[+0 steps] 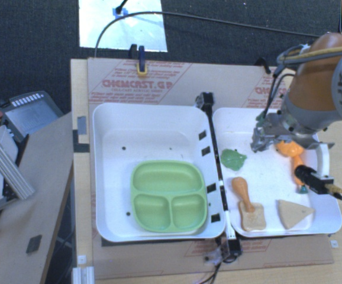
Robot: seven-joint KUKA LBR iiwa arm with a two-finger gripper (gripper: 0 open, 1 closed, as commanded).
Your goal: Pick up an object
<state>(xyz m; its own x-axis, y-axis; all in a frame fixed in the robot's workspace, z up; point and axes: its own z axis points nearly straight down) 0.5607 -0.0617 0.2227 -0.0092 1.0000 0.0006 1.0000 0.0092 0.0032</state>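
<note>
pincer [261, 142] hangs low in the right bin [331, 218], jaw state cannot be told. risk: it lands between green toy [233, 158] and orange toy [290, 149], gripping neither.

From my seat the feed is bright and evenly lit, seemingly from overhead. The two white bins [159, 123] run close to blown out, so their walls lose detail. At twelve o'clock a shiny sheet [122, 16] throws back a pale glare. Shadows are soft and short, pooled just under the green tray [168, 195] and the arm [319, 93]. Resolution is low; small items look mushy, and the dark carpet is grainy.
</note>
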